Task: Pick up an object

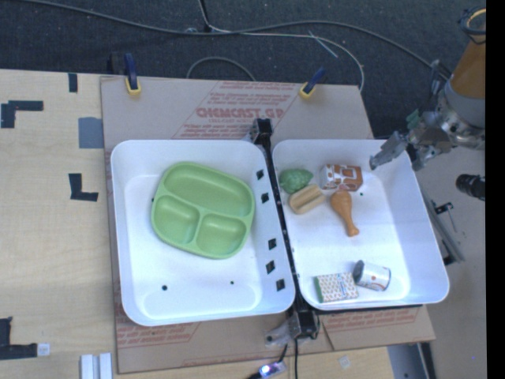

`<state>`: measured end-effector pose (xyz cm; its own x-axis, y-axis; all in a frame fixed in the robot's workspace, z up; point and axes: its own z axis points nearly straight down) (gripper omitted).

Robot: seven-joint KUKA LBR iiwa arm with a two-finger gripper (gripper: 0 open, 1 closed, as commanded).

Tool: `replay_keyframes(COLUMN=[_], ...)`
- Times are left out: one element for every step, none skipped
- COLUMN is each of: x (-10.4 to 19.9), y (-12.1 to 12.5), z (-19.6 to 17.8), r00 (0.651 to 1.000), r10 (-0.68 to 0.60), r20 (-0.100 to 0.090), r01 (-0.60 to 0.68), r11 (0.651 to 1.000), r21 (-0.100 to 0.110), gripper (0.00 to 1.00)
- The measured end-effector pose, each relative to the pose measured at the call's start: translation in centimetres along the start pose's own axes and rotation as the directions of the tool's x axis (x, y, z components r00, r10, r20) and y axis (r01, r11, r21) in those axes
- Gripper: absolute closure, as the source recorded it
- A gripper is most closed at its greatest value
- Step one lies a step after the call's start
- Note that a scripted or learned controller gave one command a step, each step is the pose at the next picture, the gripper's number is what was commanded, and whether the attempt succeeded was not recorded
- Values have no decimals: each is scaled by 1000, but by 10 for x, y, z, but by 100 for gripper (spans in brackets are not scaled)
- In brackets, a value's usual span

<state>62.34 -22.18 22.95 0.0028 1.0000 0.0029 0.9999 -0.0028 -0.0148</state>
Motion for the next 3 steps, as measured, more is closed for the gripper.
replay_keyframes(x=[1, 10, 10], y=[3, 8, 14], z=[-9, 47, 93], r00=[1000, 1000, 1000], r10=[-4, -4, -4], r20=[4, 4, 4], r01=[4, 4, 5], r11=[1000, 1000, 1000], r21=[-13, -10, -10], gripper=[0, 0, 0])
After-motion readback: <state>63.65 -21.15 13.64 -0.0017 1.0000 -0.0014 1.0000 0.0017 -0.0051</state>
